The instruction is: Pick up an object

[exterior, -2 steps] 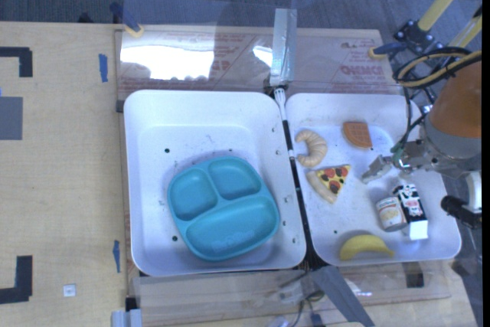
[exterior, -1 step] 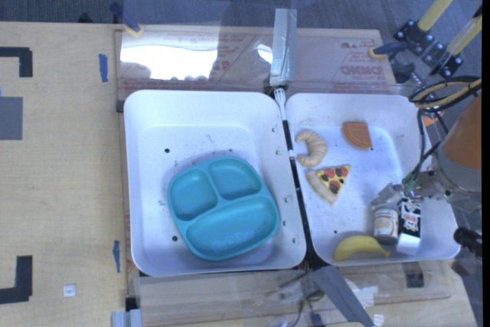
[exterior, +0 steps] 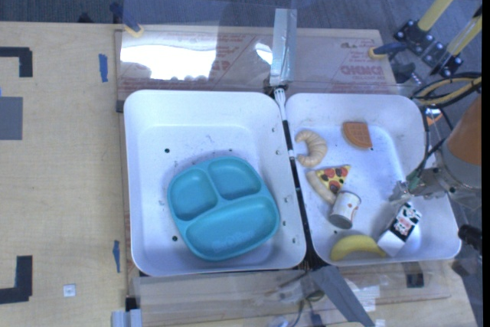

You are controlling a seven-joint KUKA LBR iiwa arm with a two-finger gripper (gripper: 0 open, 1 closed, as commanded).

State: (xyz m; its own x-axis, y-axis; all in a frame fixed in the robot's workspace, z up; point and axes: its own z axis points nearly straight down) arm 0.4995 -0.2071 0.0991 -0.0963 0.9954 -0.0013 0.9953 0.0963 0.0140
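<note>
1. Banana (exterior: 357,246), yellow, lies nearest the camera along the front wall of the right bin (exterior: 383,115).
2. Just to its right a small white carton with black patches (exterior: 401,228) lies tilted, its lower end touching the banana's tip.
3. Left of the carton, a small white cup with a grey rim (exterior: 344,209) lies on its side, close above the banana.
4. The end effector (exterior: 406,191) sits over the right side of this bin, just above the carton; the arm's orange band shows at the right edge. Whether its fingers are spread or closed cannot be told, and nothing is visibly gripped between them.
5. A toy pizza slice (exterior: 331,180) lies beside the cup, its crust pointing toward the cup.
6. Farther back, a pale croissant (exterior: 310,148) curves near the divider between the bins.
7. An orange-brown cookie-like piece (exterior: 357,134) rests toward the back of the right bin, apart from the croissant.
8. In the left bin (exterior: 145,119), a teal three-compartment plate (exterior: 222,207) sits toward the front.
9. Both bins rest on the wooden tabletop (exterior: 53,188), with a clear plastic sheet (exterior: 199,42) beyond them.
</note>
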